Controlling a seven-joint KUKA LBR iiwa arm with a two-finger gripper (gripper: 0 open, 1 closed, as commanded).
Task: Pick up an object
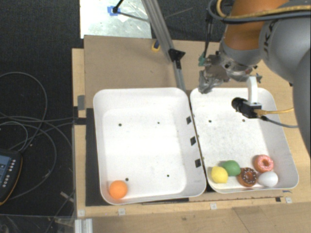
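At the lower left of the frame you have an orange ball (117, 189) lying alone in the left bin (141, 97), tucked into its near corner. It looks small, light and smooth, so expect it to roll; close across its middle, and mind the two bin walls just beside it, which leave room only from the upper right.

The rest of that bin's floor gives you plenty of space to descend.

Lower right, in the right bin (233, 130), five small things crowd the near wall: a yellow ball (219, 174), a green piece (232, 167), a brown doughnut (248, 177), a pink doughnut (263, 163) and a white ball (268, 179). They look like light, rigid toys, touching or nearly so, which leaves little gap for fingers. The pink doughnut sits at the cluster's upper edge and seems the easiest to reach.

The hand (210, 81) hangs at the upper right over the far rim of the right bin, well apart from everything; you cannot tell whether it is released or clenched, and nothing shows in it.
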